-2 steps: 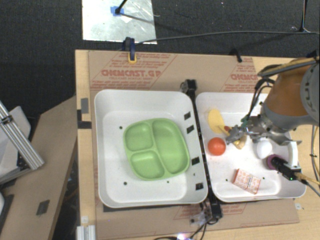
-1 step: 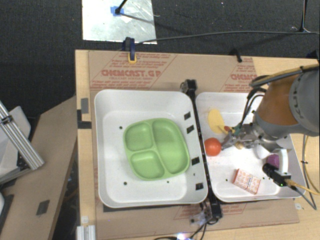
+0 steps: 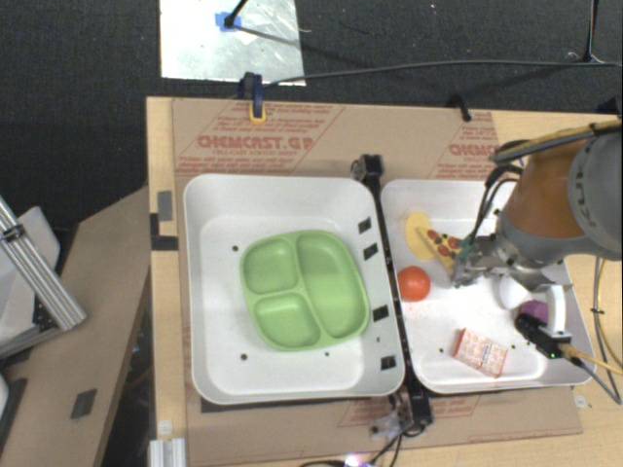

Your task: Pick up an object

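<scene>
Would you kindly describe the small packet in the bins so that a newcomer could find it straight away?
Start at the right bin of the two white ones, the bin the grey arm reaches into. Look to its near edge, below the red ball: the small packet lies flat there. It alone is rectangular, pale with pinkish-red print, whereas its neighbours are rounded.

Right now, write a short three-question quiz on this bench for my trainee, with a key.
1. True or false: the green three-compartment plastic plate lies in the right white bin.
2. Which lies nearest the pincer? A) the round red-orange ball B) the pink-and-white flat packet C) the small purple object
3. Fill in: the yellow pizza-slice toy lies in the ____ shallow white bin.

Key: 1 false; 2 A; 3 right.
</scene>
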{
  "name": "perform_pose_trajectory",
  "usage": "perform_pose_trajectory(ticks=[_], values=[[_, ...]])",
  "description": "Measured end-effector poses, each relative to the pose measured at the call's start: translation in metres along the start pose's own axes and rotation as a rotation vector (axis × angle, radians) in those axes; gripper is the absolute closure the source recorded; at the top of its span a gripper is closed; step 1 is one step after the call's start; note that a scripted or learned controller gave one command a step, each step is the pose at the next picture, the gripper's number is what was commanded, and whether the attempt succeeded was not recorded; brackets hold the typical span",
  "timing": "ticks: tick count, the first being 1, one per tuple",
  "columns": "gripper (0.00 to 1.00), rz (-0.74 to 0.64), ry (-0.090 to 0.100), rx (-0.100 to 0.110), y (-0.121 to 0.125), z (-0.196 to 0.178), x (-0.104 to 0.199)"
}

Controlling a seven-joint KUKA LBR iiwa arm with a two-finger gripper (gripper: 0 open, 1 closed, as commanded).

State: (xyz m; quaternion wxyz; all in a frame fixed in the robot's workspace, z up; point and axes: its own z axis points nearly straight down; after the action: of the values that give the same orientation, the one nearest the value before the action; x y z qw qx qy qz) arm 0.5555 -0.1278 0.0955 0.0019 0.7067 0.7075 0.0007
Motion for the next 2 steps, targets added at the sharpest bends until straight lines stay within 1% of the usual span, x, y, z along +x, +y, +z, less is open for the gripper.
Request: perform_pose_trajectory(ticks=[1,2], values=[[1.00,0.001,0.000,-0.003,-0.001,-0.062,-0.007],[1.00,-0.003,0.000,-0.004,0.007,-0.125,-0.008]])
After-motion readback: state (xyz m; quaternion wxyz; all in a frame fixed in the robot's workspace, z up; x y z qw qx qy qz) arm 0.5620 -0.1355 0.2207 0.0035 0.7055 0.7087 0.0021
